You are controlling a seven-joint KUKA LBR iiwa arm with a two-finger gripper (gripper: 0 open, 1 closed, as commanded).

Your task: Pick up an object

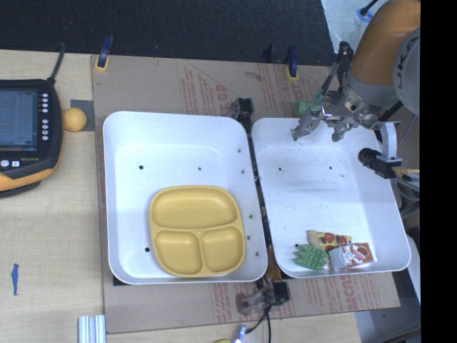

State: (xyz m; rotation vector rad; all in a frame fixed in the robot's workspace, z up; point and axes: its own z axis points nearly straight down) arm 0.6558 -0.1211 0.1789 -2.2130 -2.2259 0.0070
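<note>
My gripper (318, 129) hangs over the far edge of the right bin (325, 184), its two fingers spread open with nothing between them. In the right bin's near corner lie a green leafy toy (310, 256), a pizza-slice toy (328, 239) and a small red and white packet (352, 254), close together. A yellow three-compartment tray (196, 229) rests in the left bin (143, 156). The gripper is well away from all of these, at the opposite end of the right bin.
A black and orange control pendant (25, 134) sits on the bench at far left, with an orange ball (73, 118) beside it. Clamps hold the cardboard sheet at its back edge. A black clip joins the bins at the far side (244, 108).
</note>
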